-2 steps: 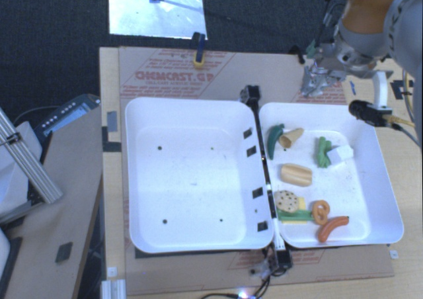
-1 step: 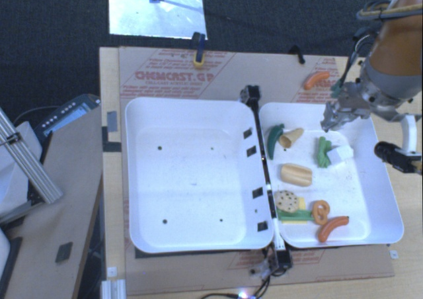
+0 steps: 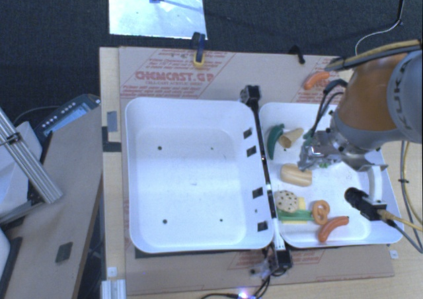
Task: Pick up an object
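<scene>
- camera view, nearest item: sausage (image 3: pixel 332 227), at the near edge of the right bin (image 3: pixel 380 235).
- pretzel (image 3: pixel 320 210), just beyond the sausage; cracker (image 3: pixel 287 201) to its left.
- bread roll (image 3: pixel 295 175), mid right bin, the likely pick target.
- gripper (image 3: pixel 309 159), low over the roll's far end; spread or pressed together cannot be told.
- green pepper (image 3: pixel 273 137), far side of the bin.
- left bin (image 3: pixel 142 178), beside the right bin.
- step judged: approach to grasp; next calls for closing on the roll, then lifting.

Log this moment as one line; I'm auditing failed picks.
arm: over right bin | gripper: above tan bread piece | grasp: unconfirmed | left bin: untouched
</scene>
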